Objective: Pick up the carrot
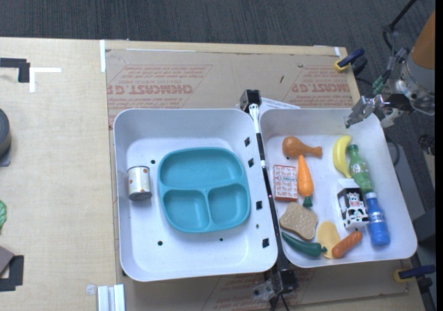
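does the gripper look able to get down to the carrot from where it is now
Probably yes. The carrot lies uncovered in the right bin, top exposed, though the chicken leg and the small card crowd it. The gripper hovers at the bin's far corner.

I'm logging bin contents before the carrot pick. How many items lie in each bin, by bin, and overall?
Left bin: 2, teal divided plate and small can.
Right bin: 10, including the carrot.
Total: 12.
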`<state>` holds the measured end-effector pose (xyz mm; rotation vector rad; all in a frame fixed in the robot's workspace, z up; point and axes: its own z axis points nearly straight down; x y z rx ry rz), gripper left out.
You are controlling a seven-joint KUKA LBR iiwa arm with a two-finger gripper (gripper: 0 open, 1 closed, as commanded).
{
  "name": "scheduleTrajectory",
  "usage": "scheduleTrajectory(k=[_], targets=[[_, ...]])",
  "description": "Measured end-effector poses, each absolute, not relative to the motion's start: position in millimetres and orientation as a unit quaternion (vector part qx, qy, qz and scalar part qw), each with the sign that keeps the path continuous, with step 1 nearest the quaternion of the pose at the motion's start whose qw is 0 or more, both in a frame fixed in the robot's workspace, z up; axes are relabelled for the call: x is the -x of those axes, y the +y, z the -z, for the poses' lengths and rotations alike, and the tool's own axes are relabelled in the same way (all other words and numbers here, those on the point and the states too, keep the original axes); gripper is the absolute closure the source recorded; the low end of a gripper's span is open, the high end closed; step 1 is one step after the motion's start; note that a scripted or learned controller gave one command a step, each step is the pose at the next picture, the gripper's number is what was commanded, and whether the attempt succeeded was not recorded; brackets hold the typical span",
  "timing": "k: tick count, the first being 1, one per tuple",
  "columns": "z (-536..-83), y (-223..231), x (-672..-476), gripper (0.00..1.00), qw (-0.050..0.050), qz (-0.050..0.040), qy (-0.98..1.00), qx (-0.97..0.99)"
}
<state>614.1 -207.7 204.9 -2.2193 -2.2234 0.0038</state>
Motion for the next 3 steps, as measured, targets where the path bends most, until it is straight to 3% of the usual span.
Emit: scheduleTrajectory(k=[1,2,3], targets=[[-109.6,-165.1,-613.6,0.0,-0.007,0.0029,-0.758,0.653],[-91.3,-105.4,-579.5,0.0,0.002,-0.0016,-0.644,0.765],[-100.6,-106.2,-580.4,1.0,0.001,-0.0016,-0.644,0.765]])
